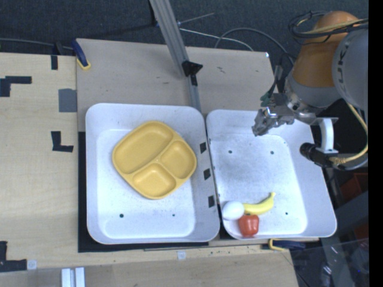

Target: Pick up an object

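While the table (36, 160) carries two white bins side by side, the right bin (299, 178) serves as landmark. Left of it, the left bin (96, 160) holds a yellow divided plate (154, 159). Over the right bin's far edge hangs the end effector (263, 124), nothing visibly in it; its opening cannot be told. At the right bin's near left corner lie a curved yellow banana (261, 205), a white egg (233, 210) and a red pepper-like piece (249, 224), clustered together.
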{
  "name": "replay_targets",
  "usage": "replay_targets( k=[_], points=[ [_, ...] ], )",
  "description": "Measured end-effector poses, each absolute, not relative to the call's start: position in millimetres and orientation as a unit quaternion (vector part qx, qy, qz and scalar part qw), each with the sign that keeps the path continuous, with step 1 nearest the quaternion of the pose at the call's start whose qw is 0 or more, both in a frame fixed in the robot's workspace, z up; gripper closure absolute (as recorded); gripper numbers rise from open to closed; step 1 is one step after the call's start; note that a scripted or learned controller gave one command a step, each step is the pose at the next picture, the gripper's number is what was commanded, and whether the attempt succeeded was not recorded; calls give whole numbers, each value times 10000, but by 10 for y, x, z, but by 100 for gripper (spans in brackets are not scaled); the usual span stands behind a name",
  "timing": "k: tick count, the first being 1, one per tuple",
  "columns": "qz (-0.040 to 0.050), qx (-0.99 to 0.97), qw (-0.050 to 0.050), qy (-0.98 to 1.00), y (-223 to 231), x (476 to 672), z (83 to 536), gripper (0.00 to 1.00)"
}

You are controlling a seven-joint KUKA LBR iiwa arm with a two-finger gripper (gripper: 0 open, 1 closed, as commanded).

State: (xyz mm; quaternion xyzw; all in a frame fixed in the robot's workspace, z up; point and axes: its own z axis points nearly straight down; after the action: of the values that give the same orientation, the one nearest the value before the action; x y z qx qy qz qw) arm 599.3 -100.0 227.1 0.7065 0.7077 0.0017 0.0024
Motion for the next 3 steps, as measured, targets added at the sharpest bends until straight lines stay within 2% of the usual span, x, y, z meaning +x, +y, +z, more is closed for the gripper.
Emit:
replay_targets(
  k=[1,2,3],
  points=[
    [2,7066,0,7076,-995,5996,2402,100],
    [-6,7050,-15,7092,-440,5879,2272,100],
    [-4,7048,-15,7094,105,5887,2206,100]
  ],
)
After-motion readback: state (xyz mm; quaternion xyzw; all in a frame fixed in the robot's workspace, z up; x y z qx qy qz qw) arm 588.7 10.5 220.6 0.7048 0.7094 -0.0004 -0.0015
